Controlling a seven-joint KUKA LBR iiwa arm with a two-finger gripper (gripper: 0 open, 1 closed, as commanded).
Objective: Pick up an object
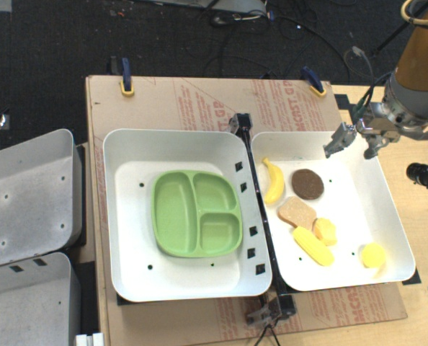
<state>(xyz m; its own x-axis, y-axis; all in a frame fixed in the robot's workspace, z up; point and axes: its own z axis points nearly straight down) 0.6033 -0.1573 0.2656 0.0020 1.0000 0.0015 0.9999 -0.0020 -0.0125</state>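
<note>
Where red lettering marks the cardboard (286, 96), the hand (358, 140) spreads open.

In the right bin (387, 215) I see 6 pieces of toy food lying loose. A yellow banana (274, 182) curves along the left wall. Beside it sits a round brown patty (308, 184). Below lie a tan bread slice (296, 212), a small yellow-orange chunk (325, 231), a yellow stick (313, 246) and a yellow lemon (373, 254) well apart.

2 white bins (120, 193) on a cardboard sheet (178, 96) — 2 clamps (126, 78), loose cables (300, 20).
</note>
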